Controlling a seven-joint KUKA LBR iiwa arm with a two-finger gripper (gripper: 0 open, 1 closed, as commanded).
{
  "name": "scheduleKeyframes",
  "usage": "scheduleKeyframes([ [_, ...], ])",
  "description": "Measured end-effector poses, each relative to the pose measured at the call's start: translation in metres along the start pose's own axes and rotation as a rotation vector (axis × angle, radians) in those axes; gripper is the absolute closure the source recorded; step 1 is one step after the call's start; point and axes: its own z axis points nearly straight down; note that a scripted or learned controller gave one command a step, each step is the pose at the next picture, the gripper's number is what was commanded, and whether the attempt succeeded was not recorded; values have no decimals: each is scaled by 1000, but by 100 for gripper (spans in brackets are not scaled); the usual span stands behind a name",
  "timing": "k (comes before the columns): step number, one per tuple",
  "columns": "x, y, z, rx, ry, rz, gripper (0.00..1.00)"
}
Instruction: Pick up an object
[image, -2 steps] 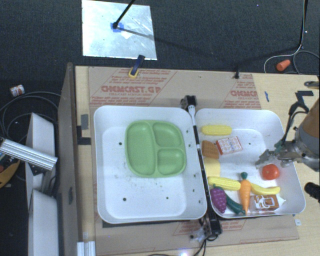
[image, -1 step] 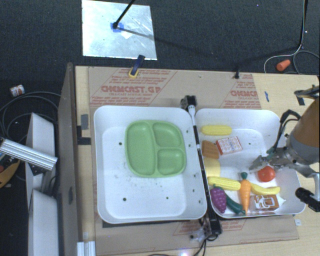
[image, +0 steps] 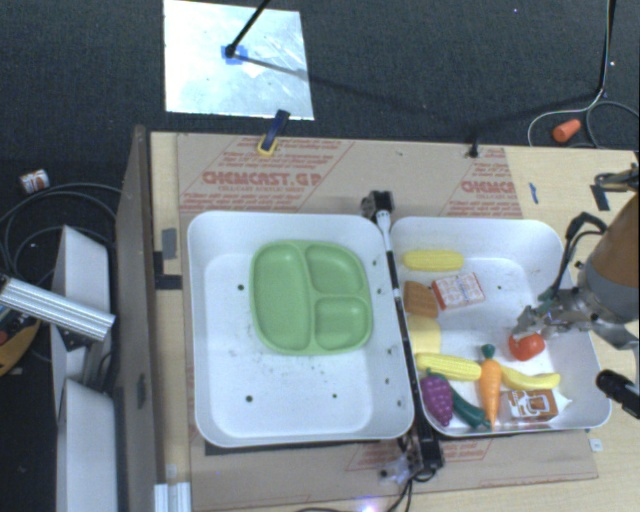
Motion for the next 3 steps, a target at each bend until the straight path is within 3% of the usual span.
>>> scheduleKeyframes([
  [1, 41, 61, -100, -10, -1, -10, 100],
  [2, 38, 56, -94, 2, 0, -3, 0],
  [3, -3, -21, -49, 12, 2, 8, 0],
])
